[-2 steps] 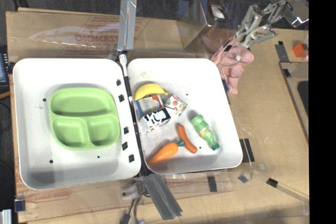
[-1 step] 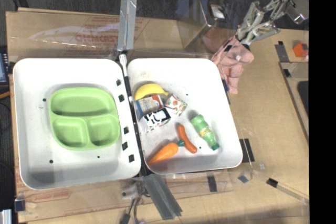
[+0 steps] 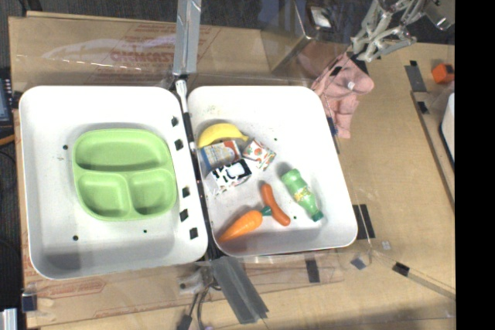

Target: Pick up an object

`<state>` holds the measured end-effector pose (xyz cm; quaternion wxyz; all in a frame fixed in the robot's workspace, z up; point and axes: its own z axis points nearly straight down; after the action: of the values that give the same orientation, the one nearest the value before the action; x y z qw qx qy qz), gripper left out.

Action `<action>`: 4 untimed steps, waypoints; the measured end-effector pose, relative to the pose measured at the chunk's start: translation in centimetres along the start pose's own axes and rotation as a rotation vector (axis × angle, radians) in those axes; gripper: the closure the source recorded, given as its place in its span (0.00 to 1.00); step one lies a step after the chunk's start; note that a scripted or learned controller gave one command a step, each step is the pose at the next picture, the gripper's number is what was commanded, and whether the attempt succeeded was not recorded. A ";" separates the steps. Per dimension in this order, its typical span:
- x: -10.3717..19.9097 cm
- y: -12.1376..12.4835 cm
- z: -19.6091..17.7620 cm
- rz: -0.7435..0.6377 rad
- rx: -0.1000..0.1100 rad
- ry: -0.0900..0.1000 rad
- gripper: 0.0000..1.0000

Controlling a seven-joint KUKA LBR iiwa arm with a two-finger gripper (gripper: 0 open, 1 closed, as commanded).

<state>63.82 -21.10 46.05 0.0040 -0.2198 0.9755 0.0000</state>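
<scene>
My gripper [image 3: 363, 52] is up past the right bin [image 3: 329, 166], pinching a pink cloth [image 3: 346, 96]. It hangs long and floppy, so it could slip out or snag the bin's edge.

Bench [image 3: 402, 189] with two bins [image 3: 46, 189]

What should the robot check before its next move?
1. Tool raised above the bench: ok.
2. Pink cloth hanging from the tool: ok, gripped at its top.
3. Cloth free of the right bin: not ok, it hangs just over the bin's right rim.
4. Banana, carrot and bottle lying in the right bin: ok.
5. Green tray in the left bin: ok.
</scene>
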 end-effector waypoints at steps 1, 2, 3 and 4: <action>-0.2 -0.1 -0.9 -0.003 0.000 -0.002 1.00; -2.0 -0.5 2.1 -0.964 -0.010 0.004 1.00; -2.2 -0.6 1.2 -0.967 -0.012 0.001 1.00; -2.4 -0.7 0.4 -0.969 -0.014 -0.002 1.00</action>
<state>66.28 -20.67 45.69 0.0030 -0.6489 0.7609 0.0050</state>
